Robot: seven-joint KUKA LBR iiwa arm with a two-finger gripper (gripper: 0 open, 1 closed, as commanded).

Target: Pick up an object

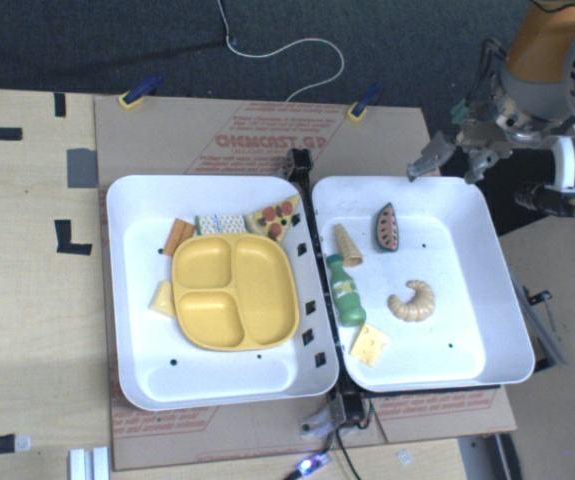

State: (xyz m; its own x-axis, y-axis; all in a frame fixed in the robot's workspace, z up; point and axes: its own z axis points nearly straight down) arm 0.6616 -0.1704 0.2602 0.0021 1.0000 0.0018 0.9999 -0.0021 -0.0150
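The jaws (449,162) stood spread open, with nothing between the two fingers. They hung above the far rim of the right bin (487,298), near its far right corner, and were carried by the grey arm (537,63) with its orange band, which entered from the right.

All loose objects lay nearer to the camera than the jaws and to their left. The closest was a watermelon slice (385,227), lying in the right bin a little forward and left of the jaws, apart from them. Further left, an ice cream cone (346,244) lay beside the bin's left wall. Directly forward of the cone lay a green bottle (346,293), its top end just beside the cone. A croissant (413,301) lay near the middle of the right bin, well forward of the jaws. A yellow cheese wedge (370,345) lay at the near left part of the bin, just beyond the bottle's lower end.

The left bin (132,268) stood well to the left of the jaws. It held a yellow divided plate (235,292), which partly covered several smaller items. A pizza slice (275,216) showed at the plate's far right edge, and an orange block (178,236) at its far left edge.

Both bins rested on a cardboard sheet (257,133) on the counter (27,268).
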